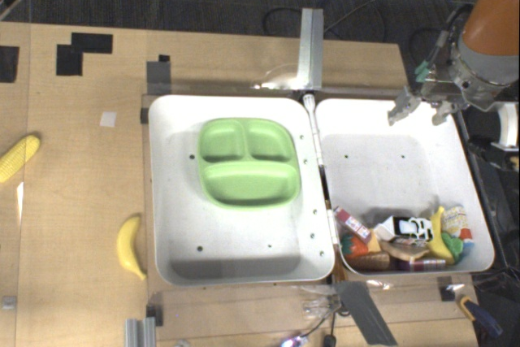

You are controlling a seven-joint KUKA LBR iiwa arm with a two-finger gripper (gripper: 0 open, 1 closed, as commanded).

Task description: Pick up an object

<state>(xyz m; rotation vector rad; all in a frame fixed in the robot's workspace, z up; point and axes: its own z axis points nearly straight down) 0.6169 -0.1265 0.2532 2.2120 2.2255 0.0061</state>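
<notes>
Gripper [421, 104] hangs over the far right corner of the right bin [382, 166], fingers spread apart, nothing between them. Arm [491, 20] comes in from the right, orange band above the wrist. Right bin: far part bare white floor; all the contents lie heaped along the near edge, well apart from the gripper. Pile [406, 240] is a jumble of small toy foods and packets, hard to tell apart: a black-and-white item [413, 227] in the middle, a small yellow banana [439, 237] toward the right, a red-and-white piece [351, 223] at the left end, brown pieces beneath. Left bin [171, 248] holds one green divided plate [247, 160], lying flat near its centre. On the bench left of the bins: a banana [130, 246] just beside the left bin, a corn cob [18, 158] at the far left edge.
</notes>
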